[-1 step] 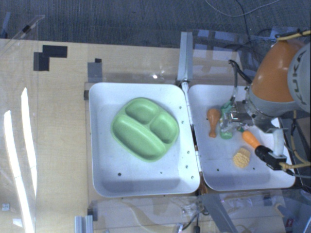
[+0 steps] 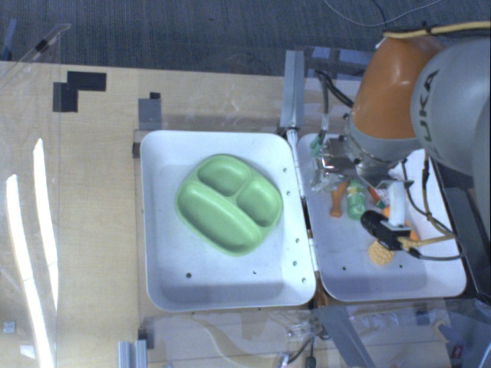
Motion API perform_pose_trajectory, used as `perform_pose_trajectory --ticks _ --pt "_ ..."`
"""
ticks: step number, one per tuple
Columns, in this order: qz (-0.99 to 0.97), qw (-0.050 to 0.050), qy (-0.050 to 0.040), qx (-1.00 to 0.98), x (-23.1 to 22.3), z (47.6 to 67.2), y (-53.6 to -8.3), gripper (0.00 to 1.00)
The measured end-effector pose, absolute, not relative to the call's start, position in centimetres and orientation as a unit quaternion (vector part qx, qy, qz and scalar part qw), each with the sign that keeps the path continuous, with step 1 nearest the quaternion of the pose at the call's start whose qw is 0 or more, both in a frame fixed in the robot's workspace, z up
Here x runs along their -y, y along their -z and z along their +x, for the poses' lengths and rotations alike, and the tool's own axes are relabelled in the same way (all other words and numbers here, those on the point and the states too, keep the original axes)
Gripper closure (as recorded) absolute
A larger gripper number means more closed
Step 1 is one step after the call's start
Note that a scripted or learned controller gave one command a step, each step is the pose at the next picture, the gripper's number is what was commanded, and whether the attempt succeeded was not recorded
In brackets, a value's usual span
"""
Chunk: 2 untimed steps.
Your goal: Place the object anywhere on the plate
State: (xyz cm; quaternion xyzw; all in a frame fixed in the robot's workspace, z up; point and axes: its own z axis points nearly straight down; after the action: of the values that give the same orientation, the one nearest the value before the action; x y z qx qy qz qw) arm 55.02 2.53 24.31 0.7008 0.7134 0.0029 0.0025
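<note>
- Camera view: plate (image 2: 230, 203) lies mid left bin (image 2: 169, 274), clear of all four walls, with bare floor around it.
- Claw (image 2: 335, 167) hangs over the right bin (image 2: 430, 278), near the wall the two bins share; whether it is wide or narrow cannot be told.
- Orange piece (image 2: 336, 202) and green piece (image 2: 354, 206) lie side by side just beneath the claw; yellow disc (image 2: 379, 254) lies apart, toward the front wall.

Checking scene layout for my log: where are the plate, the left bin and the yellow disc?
plate (image 2: 229, 203): camera view, its middle, where the dividers meet.
left bin (image 2: 230, 280): camera view, bare floor nearer the camera than the plate.
yellow disc (image 2: 379, 253): camera view, its middle.
</note>
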Motion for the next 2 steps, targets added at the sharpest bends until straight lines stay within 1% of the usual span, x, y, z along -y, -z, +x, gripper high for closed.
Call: perform_pose_trajectory --ticks 1,2 --pt "0.687 0.002 -0.0016 -0.727 -6.0 62.4 -23.2 1.0" --pt "0.747 0.0 -0.0009 -0.665 -12.0 63.0 -17.6 1.0"
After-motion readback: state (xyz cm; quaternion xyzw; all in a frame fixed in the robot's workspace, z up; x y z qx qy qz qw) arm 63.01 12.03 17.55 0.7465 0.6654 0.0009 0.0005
